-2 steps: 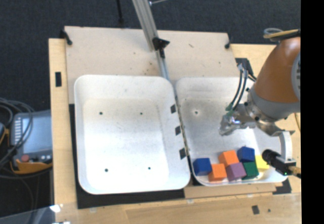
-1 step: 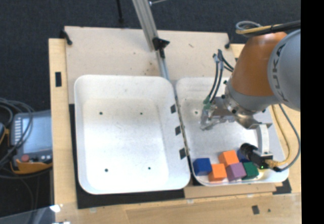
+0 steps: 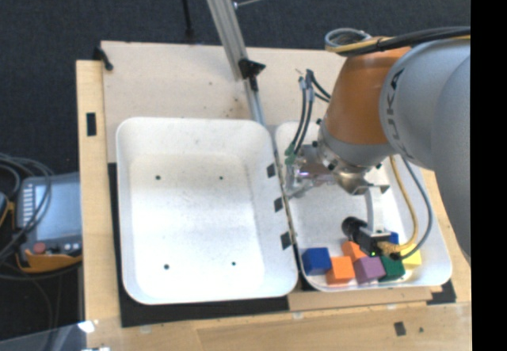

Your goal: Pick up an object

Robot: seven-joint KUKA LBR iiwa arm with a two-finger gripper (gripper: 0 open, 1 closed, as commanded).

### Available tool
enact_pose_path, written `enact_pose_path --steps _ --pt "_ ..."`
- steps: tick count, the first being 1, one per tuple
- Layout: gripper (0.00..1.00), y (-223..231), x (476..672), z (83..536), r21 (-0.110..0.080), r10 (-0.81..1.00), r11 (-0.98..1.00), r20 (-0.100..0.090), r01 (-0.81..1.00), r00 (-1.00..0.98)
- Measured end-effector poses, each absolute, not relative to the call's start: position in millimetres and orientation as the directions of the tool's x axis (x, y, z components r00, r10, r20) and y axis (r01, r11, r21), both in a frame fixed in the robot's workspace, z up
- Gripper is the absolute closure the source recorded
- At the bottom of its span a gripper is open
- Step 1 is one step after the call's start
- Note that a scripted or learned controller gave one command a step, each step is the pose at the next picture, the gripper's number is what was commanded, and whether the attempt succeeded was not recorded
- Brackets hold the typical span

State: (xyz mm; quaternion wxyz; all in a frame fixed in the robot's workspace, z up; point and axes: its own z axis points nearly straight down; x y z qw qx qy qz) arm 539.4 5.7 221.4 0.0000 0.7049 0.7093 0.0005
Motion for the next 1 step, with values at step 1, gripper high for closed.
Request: enact_pose_path --steps 1 --pt "1.0 54.0 547.2 228.7 0.001 1.0 0.008 0.002 1.0 -0.008"
